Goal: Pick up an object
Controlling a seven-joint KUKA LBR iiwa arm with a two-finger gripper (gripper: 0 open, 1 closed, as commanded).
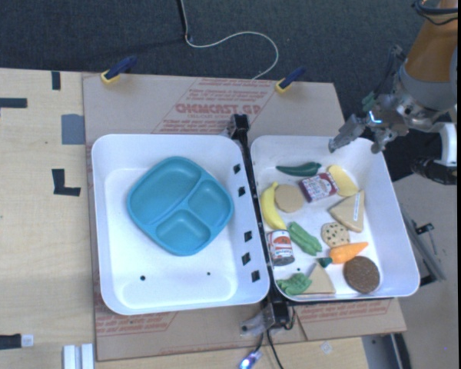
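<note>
The right bin (388, 198) holds several toy foods: a yellow banana (271, 208), a dark green pepper (298, 168), a maroon packet (318, 187), a small can (281, 247), an orange carrot (346, 253) and a brown round patty (362, 274). My gripper (361, 133) hangs over the bin's far right corner, above and right of the green pepper. Its two fingers stand apart, open, with nothing between them.
The left bin (111, 206) holds a blue sectioned plate (180, 204). A black divider (247, 198) runs between the bins. Cardboard lies under both, clamped at the back by two yellow-and-blue clips (118, 68). A white cable (238, 41) loops behind.
</note>
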